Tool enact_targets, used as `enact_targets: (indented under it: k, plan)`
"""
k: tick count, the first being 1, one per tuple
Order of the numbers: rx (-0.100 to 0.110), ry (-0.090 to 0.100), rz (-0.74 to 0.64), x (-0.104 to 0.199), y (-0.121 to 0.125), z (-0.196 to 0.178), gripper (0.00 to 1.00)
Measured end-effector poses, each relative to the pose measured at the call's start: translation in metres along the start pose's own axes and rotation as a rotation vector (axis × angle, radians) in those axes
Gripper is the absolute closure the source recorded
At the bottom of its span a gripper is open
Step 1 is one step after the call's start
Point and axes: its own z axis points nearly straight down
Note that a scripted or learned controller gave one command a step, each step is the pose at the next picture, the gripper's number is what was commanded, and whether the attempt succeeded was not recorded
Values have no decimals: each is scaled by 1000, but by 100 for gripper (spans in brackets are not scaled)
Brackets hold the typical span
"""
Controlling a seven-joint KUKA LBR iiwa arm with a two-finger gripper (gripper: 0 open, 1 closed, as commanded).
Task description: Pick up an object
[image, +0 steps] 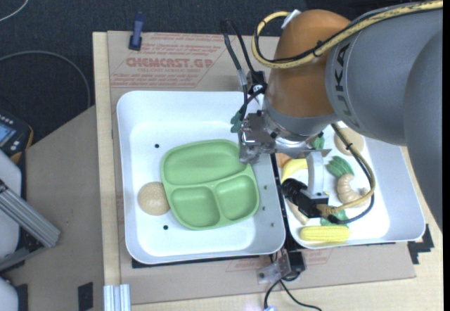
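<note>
The pincer (246, 150) sits low at the seam between the two bins, at the far right corner of the green divided plate (207, 183). Whether it is clenched or released cannot be told from above, the wrist covering it.

The plate lies flat in the left bin (133, 162), three compartments upward, its left edge just beside a round tan cookie-like piece (152, 198).

Judgement: the plate appears to be thin moulded plastic, light and stiff, with a smooth, likely slippery surface. The raised rim is the only practical purchase; a hold at one corner would let it tilt or slip.

The right bin (401, 225) holds toy foods: a corn cob (323, 234) at its near edge, a pale shrimp-like piece (344, 186) and green items. These look small and light.

Both bins rest on a desk (169, 63) topped with printed cardboard.
</note>
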Motion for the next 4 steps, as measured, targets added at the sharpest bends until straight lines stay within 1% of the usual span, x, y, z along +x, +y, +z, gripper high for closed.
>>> enact_targets:
  k: [1,2,3,4]
  plan:
    - [-30,-4,17,-97,-4,-135,100]
    - [-9,-2,11,-119,29,-49,100]
    - [-5,1,6,-91,-50,-43,100]
    - [-14,-1,8,-93,-46,-54,100]
